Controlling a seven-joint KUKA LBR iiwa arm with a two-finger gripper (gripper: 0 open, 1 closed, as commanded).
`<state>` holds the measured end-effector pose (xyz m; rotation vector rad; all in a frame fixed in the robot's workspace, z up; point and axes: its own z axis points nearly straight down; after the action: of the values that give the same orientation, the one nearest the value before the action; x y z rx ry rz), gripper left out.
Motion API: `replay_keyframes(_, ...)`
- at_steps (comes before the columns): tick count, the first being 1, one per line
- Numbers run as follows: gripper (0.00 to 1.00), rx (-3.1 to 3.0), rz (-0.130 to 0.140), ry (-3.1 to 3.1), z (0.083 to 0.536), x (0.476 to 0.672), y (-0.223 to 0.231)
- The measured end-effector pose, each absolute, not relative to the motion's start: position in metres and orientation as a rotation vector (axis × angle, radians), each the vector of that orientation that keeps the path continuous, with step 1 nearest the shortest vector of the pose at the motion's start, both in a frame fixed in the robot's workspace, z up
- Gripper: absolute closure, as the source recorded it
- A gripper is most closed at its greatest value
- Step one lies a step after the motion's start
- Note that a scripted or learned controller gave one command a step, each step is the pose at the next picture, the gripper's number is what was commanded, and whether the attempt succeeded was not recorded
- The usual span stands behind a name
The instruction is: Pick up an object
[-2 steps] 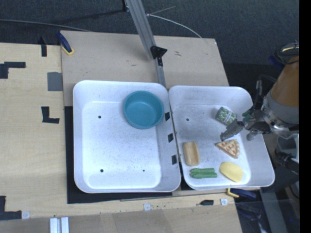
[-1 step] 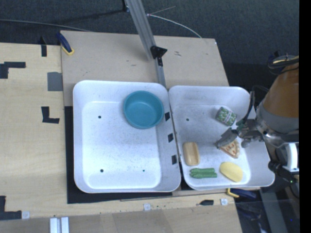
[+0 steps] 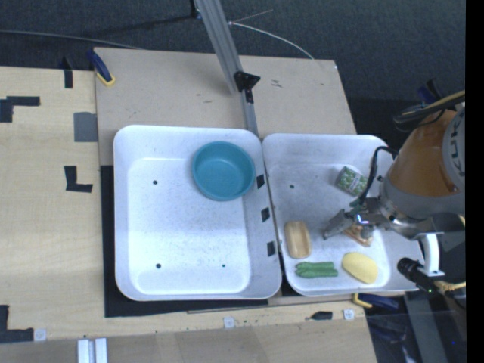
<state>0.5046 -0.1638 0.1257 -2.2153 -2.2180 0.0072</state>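
Gripper point(image 3: 352, 224): low over the right bin point(image 3: 302, 148), fingers spread apart, nothing between them.
Orange-brown item point(image 3: 362, 235): small, partly hidden, touching the gripper's near side.
Yellow lemon-shaped piece point(image 3: 360, 267): glossy, oval, just below the gripper.
Green pod point(image 3: 315, 270): slim, below-left.
Tan bread roll point(image 3: 297, 239): oblong, left.
Green-patterned packet point(image 3: 349, 179): above.
Blue bowl point(image 3: 223, 170): round, well left, in the left bin point(image 3: 181, 267).

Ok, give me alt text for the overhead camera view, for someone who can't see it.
A grey and orange robot arm reaches in from the right, its claw low over the right white bin, near a bread roll, a green pod, a yellow lemon and a small green packet. The left white bin holds a blue bowl.
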Motion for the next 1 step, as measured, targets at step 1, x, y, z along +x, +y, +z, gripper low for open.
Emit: replay_keyframes(1, 0.00, -2.221, 0.003, -2.223, 0.0884, 0.5047, -0.1639)
